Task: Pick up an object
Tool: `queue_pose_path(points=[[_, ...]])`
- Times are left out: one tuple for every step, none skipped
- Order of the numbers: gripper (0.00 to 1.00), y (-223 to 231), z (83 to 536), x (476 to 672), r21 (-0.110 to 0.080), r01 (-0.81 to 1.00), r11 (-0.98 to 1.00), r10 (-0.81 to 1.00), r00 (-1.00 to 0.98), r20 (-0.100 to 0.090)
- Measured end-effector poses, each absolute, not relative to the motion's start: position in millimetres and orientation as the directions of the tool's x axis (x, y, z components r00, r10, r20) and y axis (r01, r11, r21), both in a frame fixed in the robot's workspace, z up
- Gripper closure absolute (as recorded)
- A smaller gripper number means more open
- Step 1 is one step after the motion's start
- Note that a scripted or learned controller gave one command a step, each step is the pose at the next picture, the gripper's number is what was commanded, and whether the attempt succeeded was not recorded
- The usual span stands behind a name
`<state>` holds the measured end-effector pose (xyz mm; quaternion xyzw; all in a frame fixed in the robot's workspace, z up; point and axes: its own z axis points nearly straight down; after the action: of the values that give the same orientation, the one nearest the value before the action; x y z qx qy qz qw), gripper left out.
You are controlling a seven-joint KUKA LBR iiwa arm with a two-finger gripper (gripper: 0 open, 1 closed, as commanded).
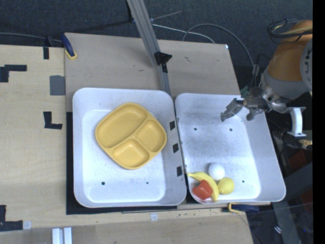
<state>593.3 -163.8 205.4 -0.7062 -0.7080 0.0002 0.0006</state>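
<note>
The gripper [238,111], open and holding nothing at the frame's right, should descend straight over the white ball [216,171], avoiding the banana [206,180].

Two bins sit side by side on the bench [127,55]. The left bin [84,187] holds a divided tray [130,135] near its middle. The right bin [264,151] holds a cluster in its near left corner: a ball [216,171], what may be a banana [207,179], and two smaller items touching it. The gripper [242,110] hangs over the right bin's far side.
</note>
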Motion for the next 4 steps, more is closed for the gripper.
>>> queue_pose_path(points=[[0.0,-163.8,205.4,593.3,-0.001,1.0,0.003,1.0,-0.003,0.001],[0.0,-163.3,161.5,595.0,-0.006,1.0,0.002,1.0,-0.002,0.0],[0.0,-152.5,107.7,595.4,-0.007,1.0,0.002,1.0,-0.002,0.001],[0.0,-152.1,87.7,595.1,-0.002,1.0,0.002,1.0,-0.002,-0.002]])
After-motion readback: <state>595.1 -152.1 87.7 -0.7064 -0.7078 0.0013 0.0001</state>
